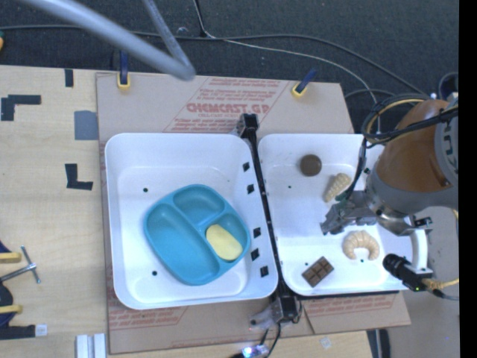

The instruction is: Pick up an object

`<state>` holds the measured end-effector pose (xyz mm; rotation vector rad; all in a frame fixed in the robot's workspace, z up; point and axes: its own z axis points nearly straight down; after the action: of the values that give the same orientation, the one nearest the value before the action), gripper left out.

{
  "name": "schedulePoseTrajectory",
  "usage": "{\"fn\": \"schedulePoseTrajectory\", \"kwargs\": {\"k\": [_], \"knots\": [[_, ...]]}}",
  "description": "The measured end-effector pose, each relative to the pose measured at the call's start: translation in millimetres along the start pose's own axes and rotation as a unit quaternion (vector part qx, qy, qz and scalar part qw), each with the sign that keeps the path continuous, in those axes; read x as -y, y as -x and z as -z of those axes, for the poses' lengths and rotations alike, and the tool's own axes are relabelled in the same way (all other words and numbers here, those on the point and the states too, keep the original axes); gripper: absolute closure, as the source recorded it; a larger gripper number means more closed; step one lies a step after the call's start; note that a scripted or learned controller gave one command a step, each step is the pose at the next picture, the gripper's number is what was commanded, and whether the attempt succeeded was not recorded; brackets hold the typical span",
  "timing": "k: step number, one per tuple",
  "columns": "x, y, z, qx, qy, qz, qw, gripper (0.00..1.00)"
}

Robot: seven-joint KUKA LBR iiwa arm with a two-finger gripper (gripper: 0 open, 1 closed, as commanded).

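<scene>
In the right bin (287, 200) lie a round brown cookie (310, 165), a pale ridged pastry (336, 186), a croissant (361, 245) and a brown chocolate square (318, 272). My gripper (336, 220) hangs low over this bin, between the pale pastry and the croissant, just left of the croissant. I see nothing between its dark fingers. The left bin (127, 162) holds a blue divided plate (179, 233) with a yellow lump (223, 242) in its right compartment.
The orange-banded arm (414, 159) fills the right bin's right side and hides part of its floor. A black divider strip (257, 200) runs between the bins. Cables cross the dark floor at the back. Yellow clamps (124, 79) pin the cardboard base.
</scene>
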<state>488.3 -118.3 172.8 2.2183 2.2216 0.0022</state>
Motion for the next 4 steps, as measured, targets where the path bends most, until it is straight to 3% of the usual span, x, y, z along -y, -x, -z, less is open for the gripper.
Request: {"fn": "schedulePoseTrajectory", "kwargs": {"k": [2,4], "knots": [[-8.4,3.0,97.0,0.001,0.001,0.000,1.0000,1.00],[-48.5,-103.4,90.8,0.000,-0.002,0.002,1.0000,1.00]]}}
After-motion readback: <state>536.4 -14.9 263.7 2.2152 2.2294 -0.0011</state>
